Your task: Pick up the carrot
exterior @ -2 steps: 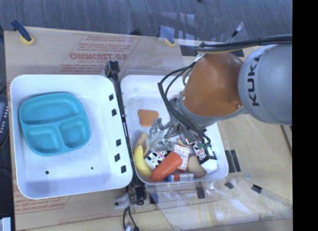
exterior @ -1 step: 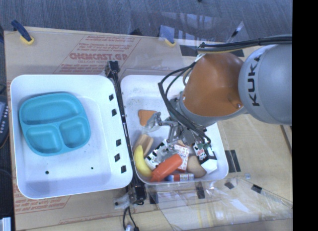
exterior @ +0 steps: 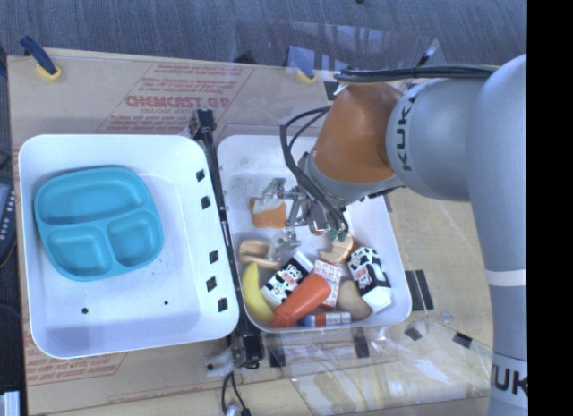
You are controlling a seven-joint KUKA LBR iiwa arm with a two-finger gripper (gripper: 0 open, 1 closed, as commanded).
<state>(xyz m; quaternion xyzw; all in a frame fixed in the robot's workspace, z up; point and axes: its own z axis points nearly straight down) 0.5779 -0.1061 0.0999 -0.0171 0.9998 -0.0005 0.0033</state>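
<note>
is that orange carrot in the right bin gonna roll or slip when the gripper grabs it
The carrot looks smooth and tapered, so it may slip out of a pinch. It lies wedged between the banana and a milk carton, so rolling seems unlikely.

Illumination is bright, even and diffuse from overhead. The left bin [exterior: 107, 325] is near overexposure, with little surface detail. Shadows are soft: one lies beneath the arm [exterior: 430, 137] in the right bin [exterior: 235, 159]. A faint sheen marks the blue tray [exterior: 94, 222]. Focus is slightly soft overall; small items show compression blur. Bench [exterior: 134, 92] edges appear straight.
</note>
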